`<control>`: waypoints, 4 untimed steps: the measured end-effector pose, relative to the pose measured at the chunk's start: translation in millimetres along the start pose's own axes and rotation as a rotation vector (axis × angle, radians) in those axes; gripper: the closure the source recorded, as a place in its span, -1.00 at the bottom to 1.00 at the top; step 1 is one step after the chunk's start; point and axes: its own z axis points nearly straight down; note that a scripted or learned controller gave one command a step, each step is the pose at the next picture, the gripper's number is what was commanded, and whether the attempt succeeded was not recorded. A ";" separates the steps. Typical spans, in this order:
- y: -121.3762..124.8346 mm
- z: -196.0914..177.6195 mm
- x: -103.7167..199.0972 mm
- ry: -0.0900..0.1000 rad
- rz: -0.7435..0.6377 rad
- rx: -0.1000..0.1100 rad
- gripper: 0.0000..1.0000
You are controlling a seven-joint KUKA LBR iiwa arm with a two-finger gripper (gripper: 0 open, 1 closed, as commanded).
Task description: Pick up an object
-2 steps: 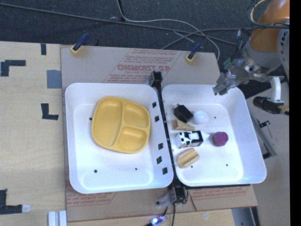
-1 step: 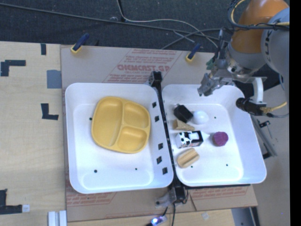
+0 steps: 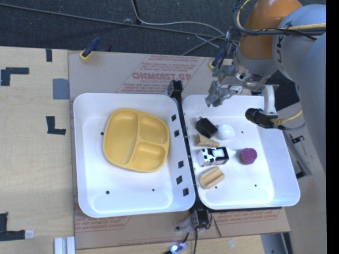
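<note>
Hovering over the right bin's point(image 3: 275, 189) far edge, the claw point(image 3: 218, 97) holds nothing, its finger spread unclear, while the black block point(image 3: 206, 126), white ball point(image 3: 226, 132) and wedge point(image 3: 205, 141) crowd together below, so a descent may nudge neighbours and miss.

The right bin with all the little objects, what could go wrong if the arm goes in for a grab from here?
Crowding: the black block, white ball, tan wedge and cow-patterned toy sit close together, so the gripper could nudge neighbours or close on two at once.

Rolling: the ball may slip away if touched off-centre.

Bin edge: the cluster lies near the divider between the bins, so a descending finger could strike it.
</note>
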 end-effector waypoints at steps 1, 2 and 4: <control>6.7 8.4 49.4 0.000 0.000 0.000 1.00; 4.8 16.7 109.1 0.000 -0.001 0.001 1.00; -1.3 19.2 159.8 -0.001 0.003 0.000 -1.00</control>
